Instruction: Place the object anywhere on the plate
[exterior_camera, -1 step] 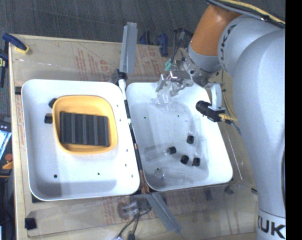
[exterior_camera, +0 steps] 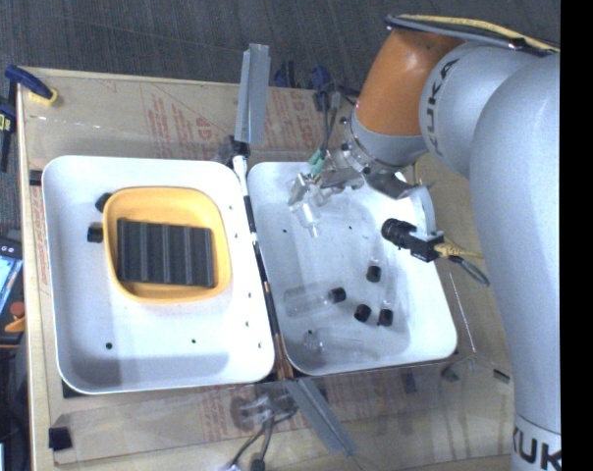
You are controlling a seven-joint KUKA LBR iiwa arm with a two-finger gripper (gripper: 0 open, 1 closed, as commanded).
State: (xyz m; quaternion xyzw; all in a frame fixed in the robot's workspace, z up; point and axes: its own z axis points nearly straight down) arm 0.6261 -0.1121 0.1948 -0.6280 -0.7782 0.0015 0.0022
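Observation:
A yellow plate (exterior_camera: pixel 165 200) lies in the left bin (exterior_camera: pixel 80 351) and carries a dark grey ridged block (exterior_camera: pixel 167 253). My gripper (exterior_camera: pixel 307 204) hangs over the upper left part of the right bin (exterior_camera: pixel 429 337), close to the wall between the bins. Nothing shows held in it. Several small black pieces lie lower in the right bin, among them one (exterior_camera: pixel 373 274), another (exterior_camera: pixel 337 294) and a pair (exterior_camera: pixel 373 314). A clear plastic piece (exterior_camera: pixel 301 299) rests beside them, well below the gripper.
Two small black bits (exterior_camera: pixel 96 232) sit just left of the plate in the left bin. Another clear piece (exterior_camera: pixel 312 342) lies near the right bin's front edge. A metal bracket (exterior_camera: pixel 252 91) stands behind the divider. The arm covers the right side.

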